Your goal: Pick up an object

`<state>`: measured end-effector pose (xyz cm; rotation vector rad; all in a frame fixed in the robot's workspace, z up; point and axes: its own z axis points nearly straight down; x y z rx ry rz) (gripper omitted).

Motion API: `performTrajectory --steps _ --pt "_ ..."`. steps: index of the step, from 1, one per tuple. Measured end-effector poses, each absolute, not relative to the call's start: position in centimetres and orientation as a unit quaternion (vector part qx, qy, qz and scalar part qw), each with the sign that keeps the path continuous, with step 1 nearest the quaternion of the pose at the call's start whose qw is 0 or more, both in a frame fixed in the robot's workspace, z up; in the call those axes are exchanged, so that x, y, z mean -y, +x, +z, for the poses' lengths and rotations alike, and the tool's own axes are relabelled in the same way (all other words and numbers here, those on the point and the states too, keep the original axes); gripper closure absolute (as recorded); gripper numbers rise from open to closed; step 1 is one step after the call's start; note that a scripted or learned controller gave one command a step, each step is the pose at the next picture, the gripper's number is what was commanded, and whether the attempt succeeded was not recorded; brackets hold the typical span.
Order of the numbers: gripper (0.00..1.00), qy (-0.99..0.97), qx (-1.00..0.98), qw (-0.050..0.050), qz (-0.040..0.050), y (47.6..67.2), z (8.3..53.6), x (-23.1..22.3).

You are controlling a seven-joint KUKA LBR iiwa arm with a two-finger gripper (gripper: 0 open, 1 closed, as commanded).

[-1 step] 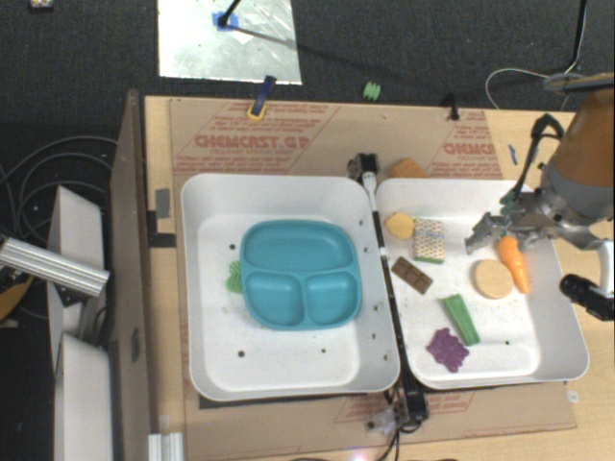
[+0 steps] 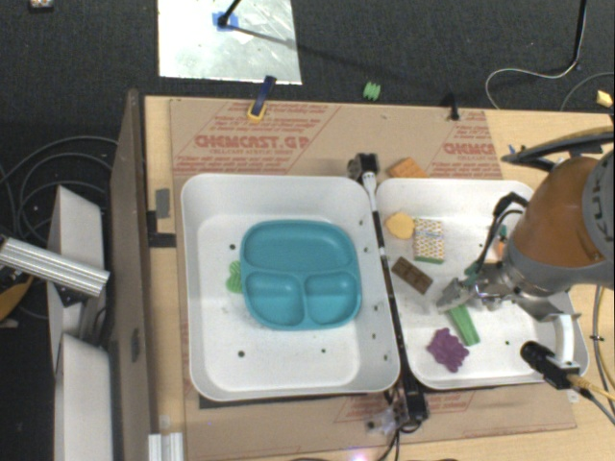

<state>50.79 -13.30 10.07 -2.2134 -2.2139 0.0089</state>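
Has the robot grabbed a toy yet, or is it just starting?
Nothing looks picked up yet: the purple toy, brown block, yellow piece and patterned block all lie in the right bin. In hand: the gripper is down by the green stick, though a grip can't be confirmed. Left: closing on something and lifting it.

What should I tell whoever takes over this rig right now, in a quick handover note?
Gripper: low in the right bin, right over the green stick; whether it holds anything cannot be told.
Right bin also has a purple piece, brown bar, yellow piece and patterned block.
Left bin holds the blue divided tray, a small green item at its left edge.
Done: arm is down among the objects.
Left: confirm a grasp and lift.
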Motion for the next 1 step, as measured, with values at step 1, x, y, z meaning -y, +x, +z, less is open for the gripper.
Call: performTrajectory --steps 1 --pt "1.00 -0.706 0.708 -0.001 -0.0010 51.29 11.71 13.41"
